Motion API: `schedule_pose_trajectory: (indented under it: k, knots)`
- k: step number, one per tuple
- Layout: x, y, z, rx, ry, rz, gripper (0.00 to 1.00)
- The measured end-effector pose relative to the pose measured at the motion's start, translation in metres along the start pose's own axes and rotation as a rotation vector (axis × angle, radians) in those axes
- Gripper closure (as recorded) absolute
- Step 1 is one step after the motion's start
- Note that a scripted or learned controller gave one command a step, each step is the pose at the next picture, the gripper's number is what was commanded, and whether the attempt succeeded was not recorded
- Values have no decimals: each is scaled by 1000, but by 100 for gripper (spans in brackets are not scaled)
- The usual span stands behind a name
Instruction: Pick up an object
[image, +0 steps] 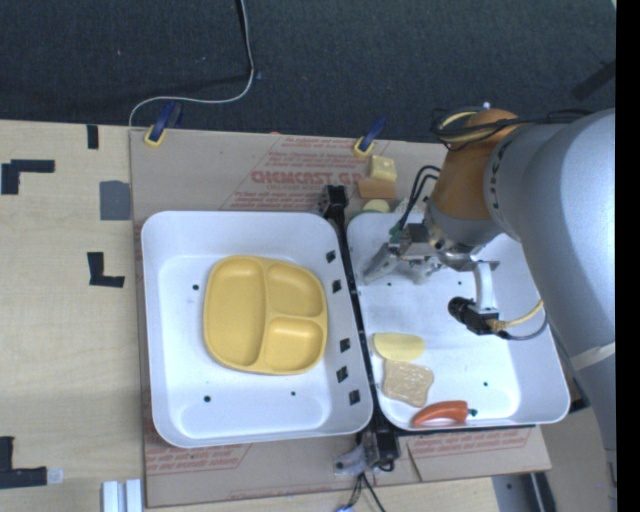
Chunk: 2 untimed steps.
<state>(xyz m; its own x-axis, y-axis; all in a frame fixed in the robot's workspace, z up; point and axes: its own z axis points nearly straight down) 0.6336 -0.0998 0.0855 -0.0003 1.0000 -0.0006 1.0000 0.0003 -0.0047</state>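
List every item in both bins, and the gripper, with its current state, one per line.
Yellow divided plate: lying flat in the left bin, nothing on it.
Pale yellow piece: lying loose in the right bin.
Tan bread-like slice: flat, just below the yellow piece.
Orange-red piece: on its side by the right bin's near wall.
Gripper: low over the right bin's far part, holding nothing visible.

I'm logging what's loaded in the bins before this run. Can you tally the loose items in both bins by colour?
Yellow: 2, divided tray in the left bin, flat oval piece in the right bin
Tan: 1, bread-like slice
Orange-red: 1, carrot-like piece
Total: 4
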Motion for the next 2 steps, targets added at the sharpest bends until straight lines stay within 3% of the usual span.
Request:
schedule_pose_trajectory:
  k: [1, 2]
  knots:
    - [3, 34, 1, 1, -2, -3, 0]
    - [3, 34, -9, -3, -1, -1, 100]
